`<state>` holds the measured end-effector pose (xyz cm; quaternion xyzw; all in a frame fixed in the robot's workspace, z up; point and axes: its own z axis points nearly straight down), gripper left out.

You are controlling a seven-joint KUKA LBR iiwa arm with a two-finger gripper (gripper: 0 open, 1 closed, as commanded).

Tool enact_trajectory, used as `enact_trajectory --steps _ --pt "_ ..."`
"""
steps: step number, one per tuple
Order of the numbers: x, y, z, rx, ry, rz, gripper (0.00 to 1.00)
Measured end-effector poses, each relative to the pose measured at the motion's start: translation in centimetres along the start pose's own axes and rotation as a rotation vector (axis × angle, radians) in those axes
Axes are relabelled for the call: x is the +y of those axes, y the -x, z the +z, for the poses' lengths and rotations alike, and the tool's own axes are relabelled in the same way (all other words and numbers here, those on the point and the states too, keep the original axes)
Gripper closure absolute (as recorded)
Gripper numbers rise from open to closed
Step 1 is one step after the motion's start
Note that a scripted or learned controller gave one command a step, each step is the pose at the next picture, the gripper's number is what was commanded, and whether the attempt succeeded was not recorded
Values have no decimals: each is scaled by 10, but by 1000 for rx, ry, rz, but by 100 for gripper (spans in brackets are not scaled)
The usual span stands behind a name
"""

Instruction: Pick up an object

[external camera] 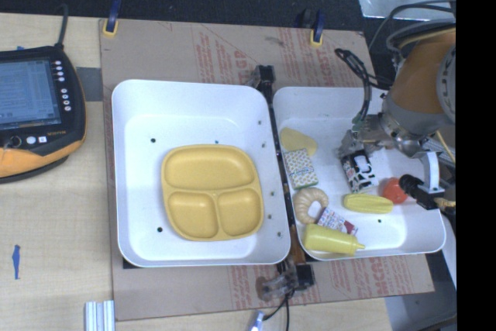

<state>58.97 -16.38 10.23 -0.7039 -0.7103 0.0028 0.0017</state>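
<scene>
Seemingly mid-descent, the gripper hangs low in the right bin, directly over a small black-and-white object that stands near the bin's middle. The dark fingers point down at this object's top; whether they are spread or closed cannot be told from this slanted view, and nothing visibly sits between them. The arm reaches in from the right, probably because its base stands on that side.

Loose pieces crowd the right bin: a pale yellow wedge and a patterned packet along the left wall, a beige ring, a yellow bottle at the front, a yellow corn-like piece and a red item just beside it. The left bin holds a yellow divided tray. A handheld control pendant lies on the table, well apart from both bins.
</scene>
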Motion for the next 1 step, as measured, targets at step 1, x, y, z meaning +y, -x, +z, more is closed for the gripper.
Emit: enact_trajectory --steps 1 --pt "7 -70 -108 2 5 4 100"
